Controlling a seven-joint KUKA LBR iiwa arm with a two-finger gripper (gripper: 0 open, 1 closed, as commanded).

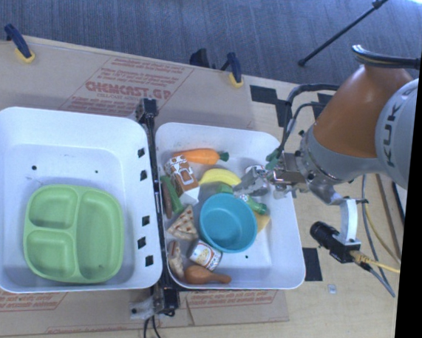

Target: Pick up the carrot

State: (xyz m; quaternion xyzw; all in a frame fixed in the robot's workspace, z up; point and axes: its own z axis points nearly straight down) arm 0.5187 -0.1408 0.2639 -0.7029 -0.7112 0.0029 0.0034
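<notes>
Here the carrot (199, 156) lies just left of the gripper (253, 180).

Arm (372, 117) cut off at right edge; small items under blue bowl (227, 222) partly hidden.

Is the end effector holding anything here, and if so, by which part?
Nothing seen held. The end effector hovers beside the banana; the carrot lies apart, untouched.
</notes>
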